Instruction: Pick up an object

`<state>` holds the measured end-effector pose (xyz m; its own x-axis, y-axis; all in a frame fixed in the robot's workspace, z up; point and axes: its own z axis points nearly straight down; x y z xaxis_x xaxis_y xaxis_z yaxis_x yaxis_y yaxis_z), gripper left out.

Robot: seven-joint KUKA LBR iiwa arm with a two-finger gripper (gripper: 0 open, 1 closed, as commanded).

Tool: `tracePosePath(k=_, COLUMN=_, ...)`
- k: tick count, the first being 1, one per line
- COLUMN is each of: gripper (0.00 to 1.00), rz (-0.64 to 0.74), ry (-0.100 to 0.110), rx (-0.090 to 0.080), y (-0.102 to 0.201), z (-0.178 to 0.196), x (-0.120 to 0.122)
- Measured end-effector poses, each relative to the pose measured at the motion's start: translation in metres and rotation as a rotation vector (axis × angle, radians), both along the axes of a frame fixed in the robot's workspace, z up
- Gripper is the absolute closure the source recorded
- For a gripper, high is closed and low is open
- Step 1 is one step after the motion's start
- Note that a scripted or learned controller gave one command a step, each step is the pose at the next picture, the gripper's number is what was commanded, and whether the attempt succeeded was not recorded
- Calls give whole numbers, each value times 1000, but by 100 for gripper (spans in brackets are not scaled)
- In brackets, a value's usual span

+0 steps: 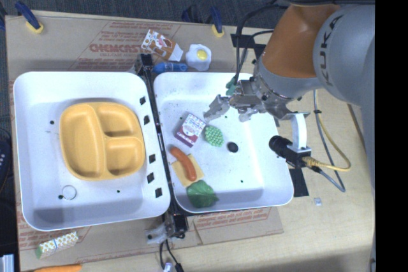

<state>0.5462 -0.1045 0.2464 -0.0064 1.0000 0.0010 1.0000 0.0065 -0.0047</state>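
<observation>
Small red-and-white packet [190,129] (lying flat)

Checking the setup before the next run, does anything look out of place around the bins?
Yes. A small carton, a blue item and a fried-egg toy lie outside the bins on the cardboard behind them; a wrapped packet lies in front.

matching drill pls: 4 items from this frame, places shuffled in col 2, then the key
Column 1
1. yellow divided tray
2. sausage
3. green leafy piece
4. fried egg toy

Column 2
A. on the cardboard beyond the right bin's far rim
B. in the left bin
C. at the right bin's near edge
D. in the right bin, on a yellow slice, near the divider

Pairs: 1-B, 2-D, 3-C, 4-A
</observation>
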Motion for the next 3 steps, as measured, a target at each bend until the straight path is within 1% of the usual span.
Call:
tracePosePath(k=1, gripper=0, rz=63, ry=2, rx=-1, y=28, z=-56, x=42)
tracePosePath(k=2, gripper=0, rz=532, ry=-8, rx=-2, y=9, z=-151, x=50)
tracePosePath(k=3, gripper=100, rz=538, ry=-13, rx=-1, y=11, z=-139, x=52)
